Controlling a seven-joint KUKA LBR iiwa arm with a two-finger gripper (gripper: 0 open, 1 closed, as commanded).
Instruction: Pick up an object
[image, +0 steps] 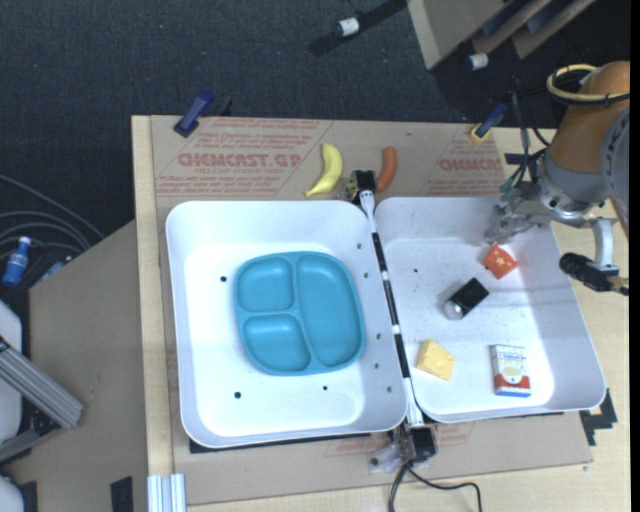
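The right bin holds an orange-red block, a black cylinder with a silver end, a yellow cheese wedge and a small white, red and blue box. My gripper hangs over the bin's far part, just above and behind the orange-red block. The grey arm with its orange band comes in from the upper right. Nothing shows as held.
A blue divided plate lies in the left bin. Behind the bins, on the brown board, lie a yellow banana and an orange sausage-shaped toy. Black clips join the bins along the middle divider.
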